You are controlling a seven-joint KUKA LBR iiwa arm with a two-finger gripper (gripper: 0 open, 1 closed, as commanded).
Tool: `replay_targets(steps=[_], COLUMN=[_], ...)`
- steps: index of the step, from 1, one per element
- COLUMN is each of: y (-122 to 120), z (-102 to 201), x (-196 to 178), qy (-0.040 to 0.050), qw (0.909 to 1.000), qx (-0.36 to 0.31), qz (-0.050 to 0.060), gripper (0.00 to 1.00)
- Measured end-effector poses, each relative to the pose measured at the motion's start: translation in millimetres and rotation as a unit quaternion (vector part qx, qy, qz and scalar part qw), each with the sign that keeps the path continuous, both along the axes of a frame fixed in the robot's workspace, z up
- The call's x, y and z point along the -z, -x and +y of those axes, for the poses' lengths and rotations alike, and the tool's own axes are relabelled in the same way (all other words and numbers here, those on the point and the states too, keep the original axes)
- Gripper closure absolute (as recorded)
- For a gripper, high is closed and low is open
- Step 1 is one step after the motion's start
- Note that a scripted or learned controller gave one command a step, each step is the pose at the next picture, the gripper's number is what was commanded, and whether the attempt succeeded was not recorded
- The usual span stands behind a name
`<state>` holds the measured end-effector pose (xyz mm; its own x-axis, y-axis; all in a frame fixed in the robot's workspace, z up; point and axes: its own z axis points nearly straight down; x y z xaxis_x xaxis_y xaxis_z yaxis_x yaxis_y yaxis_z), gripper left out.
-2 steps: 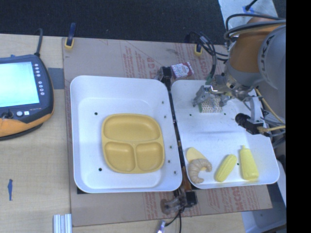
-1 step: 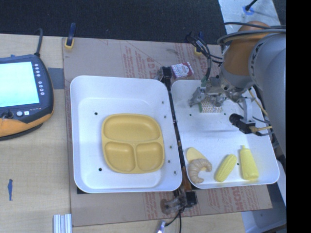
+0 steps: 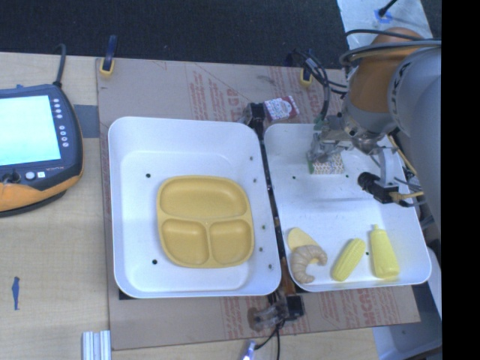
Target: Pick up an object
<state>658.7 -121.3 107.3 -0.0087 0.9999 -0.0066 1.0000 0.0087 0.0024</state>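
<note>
My gripper [image 3: 324,156] hangs over the far part of the right bin [image 3: 337,193], just above a small pale speckled item [image 3: 328,166] lying on the bin floor. Near the front of that bin lie a croissant [image 3: 307,261] on a pale yellow wedge [image 3: 299,238], a corn cob [image 3: 348,259] and a yellow bottle-shaped toy [image 3: 383,252]. Nothing of these is between the fingers. The left bin [image 3: 135,201] holds a yellow divided tray [image 3: 204,220].
A teach pendant [image 3: 34,145] lies on the bench at the left. A small red-and-white packet [image 3: 279,109] sits behind the bins. Cables and a black fitting [image 3: 379,187] hang from the wrist over the right bin.
</note>
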Motion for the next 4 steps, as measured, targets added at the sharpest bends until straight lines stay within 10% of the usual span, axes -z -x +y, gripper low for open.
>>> replay_targets(steps=[1,3,4], y=[0.1,0.6,-0.1], z=[0.0,7.3,5.2], x=[0.1,11.2,-0.6], qy=[0.0000,-0.0008,0.0006], qw=[1.0000,1.0000,1.0000], qx=[0.000,0.003,0.002], qz=[0.000,0.000,-0.001], gripper=[0.00,0.00,1.00])
